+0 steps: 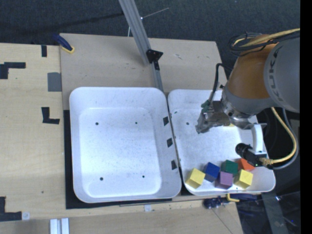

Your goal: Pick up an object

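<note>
A: Camera view: gripper [204,124] hangs over the right bin [187,104], nothing between its fingers (how wide apart, can't tell).

B: Blocks [220,175] cluster at the bin's near edge. Probably light, rigid; grip opposite flat faces.

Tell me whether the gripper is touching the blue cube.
Apart. The camera view shows the gripper over the upper part of the right bin, with bare white floor between it and the blue cube near the bin's lower edge.
</note>
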### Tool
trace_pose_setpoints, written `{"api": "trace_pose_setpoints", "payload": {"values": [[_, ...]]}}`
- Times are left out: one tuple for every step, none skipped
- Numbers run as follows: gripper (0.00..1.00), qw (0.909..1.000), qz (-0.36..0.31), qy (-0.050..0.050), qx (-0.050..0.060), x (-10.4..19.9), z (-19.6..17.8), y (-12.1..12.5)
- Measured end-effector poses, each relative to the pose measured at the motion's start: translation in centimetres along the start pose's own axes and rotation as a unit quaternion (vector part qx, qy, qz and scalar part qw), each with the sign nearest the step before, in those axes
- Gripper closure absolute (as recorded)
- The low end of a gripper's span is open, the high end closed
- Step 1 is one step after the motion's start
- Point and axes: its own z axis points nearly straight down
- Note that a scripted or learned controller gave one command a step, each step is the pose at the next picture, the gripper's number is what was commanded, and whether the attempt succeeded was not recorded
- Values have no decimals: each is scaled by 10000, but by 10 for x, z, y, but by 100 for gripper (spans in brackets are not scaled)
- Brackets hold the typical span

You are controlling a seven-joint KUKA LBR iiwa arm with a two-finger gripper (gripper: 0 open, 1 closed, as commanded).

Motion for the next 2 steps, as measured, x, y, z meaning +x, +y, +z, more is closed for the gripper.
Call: {"api": "trace_pose_setpoints", "payload": {"values": [[100,10000,-3,0,3,54,4,-19],[100,10000,-5,-2,0,98,2,-28]]}}
